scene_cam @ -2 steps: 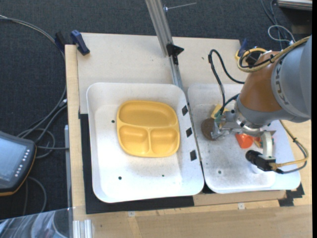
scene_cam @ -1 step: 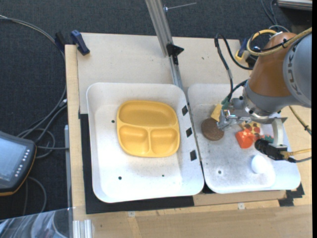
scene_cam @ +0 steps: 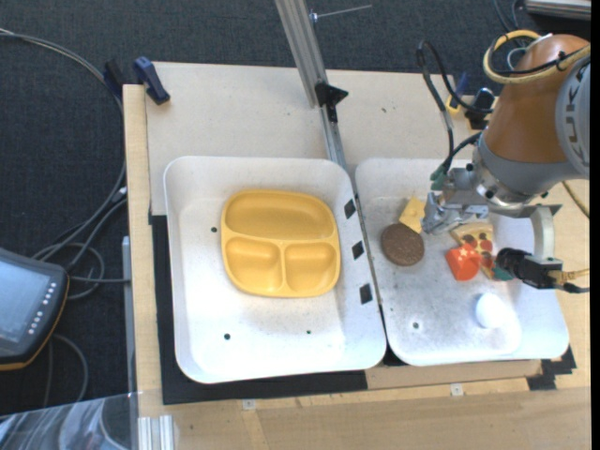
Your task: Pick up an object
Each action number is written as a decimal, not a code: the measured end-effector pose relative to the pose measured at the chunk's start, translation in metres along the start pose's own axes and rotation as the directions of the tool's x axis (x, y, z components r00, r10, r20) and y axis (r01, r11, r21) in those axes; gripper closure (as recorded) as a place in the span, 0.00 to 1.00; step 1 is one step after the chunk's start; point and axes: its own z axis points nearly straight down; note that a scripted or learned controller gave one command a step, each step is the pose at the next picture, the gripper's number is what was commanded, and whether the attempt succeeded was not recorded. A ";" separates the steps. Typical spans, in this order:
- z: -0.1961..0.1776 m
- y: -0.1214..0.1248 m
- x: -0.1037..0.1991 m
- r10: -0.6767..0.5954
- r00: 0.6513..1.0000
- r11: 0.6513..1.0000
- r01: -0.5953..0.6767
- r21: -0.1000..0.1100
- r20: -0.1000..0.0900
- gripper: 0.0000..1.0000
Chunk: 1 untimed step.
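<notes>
In the right bin (scene_cam: 412, 340) lie a brown round cookie (scene_cam: 402, 245), a yellow cheese wedge (scene_cam: 412, 215), an orange-red piece (scene_cam: 462, 262), a flat slice with red spots (scene_cam: 476, 239) and a white rounded object (scene_cam: 489, 309). My gripper (scene_cam: 442, 216) hangs low over the back of this bin. It sits just right of the cheese wedge and above the spotted slice, up and to the right of the cookie. Nothing is visibly held in it.
The left bin (scene_cam: 187, 251) holds a yellow divided plate (scene_cam: 279, 243). A metal pole (scene_cam: 305, 36) rises from the bench behind the bins. A black cable connector (scene_cam: 525, 267) hangs from the arm over the right bin. A blue clamp (scene_cam: 150, 78) sits at the bench's far left corner.
</notes>
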 end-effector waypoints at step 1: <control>-0.035 0.002 0.000 0.000 1.000 1.000 0.000 0.000 0.000 1.00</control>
